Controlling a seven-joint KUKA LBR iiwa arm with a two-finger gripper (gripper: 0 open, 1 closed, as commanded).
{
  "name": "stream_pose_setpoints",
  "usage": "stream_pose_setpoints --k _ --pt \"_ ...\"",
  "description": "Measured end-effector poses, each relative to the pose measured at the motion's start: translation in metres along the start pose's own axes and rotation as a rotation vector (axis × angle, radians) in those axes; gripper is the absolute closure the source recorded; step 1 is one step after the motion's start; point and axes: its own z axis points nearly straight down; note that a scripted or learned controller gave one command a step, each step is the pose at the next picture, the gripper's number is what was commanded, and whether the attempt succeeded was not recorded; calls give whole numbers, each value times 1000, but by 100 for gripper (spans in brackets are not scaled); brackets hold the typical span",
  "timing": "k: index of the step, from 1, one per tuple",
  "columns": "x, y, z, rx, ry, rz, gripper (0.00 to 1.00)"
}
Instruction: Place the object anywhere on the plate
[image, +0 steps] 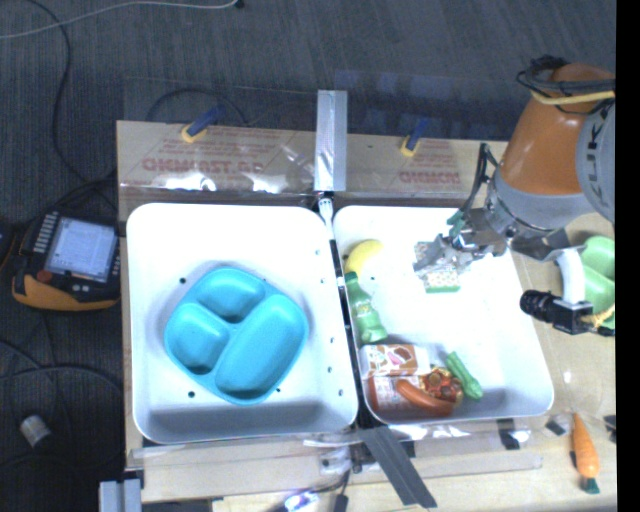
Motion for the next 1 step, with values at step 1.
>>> stream_pose_setpoints --k 1 --pt "79 1 66 -1 5 -263 100"
